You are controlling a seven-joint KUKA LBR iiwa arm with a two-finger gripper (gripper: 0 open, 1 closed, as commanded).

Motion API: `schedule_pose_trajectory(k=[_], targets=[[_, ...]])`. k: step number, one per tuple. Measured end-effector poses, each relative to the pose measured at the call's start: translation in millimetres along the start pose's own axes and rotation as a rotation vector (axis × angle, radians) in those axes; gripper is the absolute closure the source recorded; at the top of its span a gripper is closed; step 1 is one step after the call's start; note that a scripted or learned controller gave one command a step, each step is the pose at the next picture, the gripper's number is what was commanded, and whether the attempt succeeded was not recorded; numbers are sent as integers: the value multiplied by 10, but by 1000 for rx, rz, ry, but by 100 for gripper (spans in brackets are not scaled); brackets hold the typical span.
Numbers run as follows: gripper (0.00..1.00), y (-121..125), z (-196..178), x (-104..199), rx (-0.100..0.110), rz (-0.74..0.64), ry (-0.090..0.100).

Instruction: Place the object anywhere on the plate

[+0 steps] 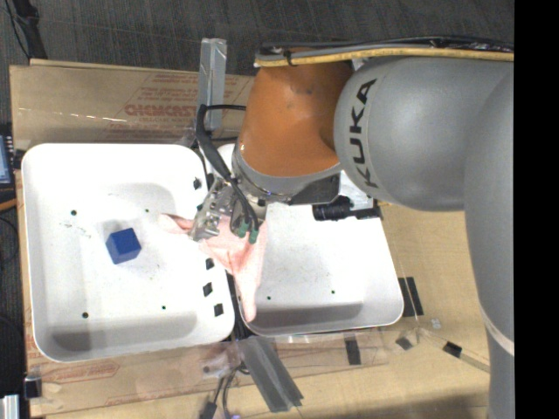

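The arm [384, 120], grey with an orange band, reaches in from the three o'clock side and bends down over the seam between the two white bins. Its gripper [225, 219] sits just above that seam, and a limp pink cloth [238, 256] hangs from it; the cloth bunches up between the fingers, so the gripper is clenched on the cloth. From the gripper the cloth drapes toward six o'clock, trailing down along the inner edge of the right bin [349, 312], with a small corner poking toward nine o'clock over the rim of the left bin [52, 234]. A blue cube [124, 244] rests on the floor of the left bin, at nine o'clock from the gripper and well apart from it.
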State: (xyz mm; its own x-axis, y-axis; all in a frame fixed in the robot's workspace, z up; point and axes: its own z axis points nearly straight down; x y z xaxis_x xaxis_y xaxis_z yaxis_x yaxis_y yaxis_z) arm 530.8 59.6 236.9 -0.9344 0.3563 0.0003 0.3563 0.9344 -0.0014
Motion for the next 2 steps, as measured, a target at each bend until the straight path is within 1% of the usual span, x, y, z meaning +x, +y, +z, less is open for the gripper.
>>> schedule_pose_trajectory(k=[1, 2], targets=[[100, 476, 33, 161, -1, -368, -2], [0, 474, 32, 160, -1, -368, -3]])
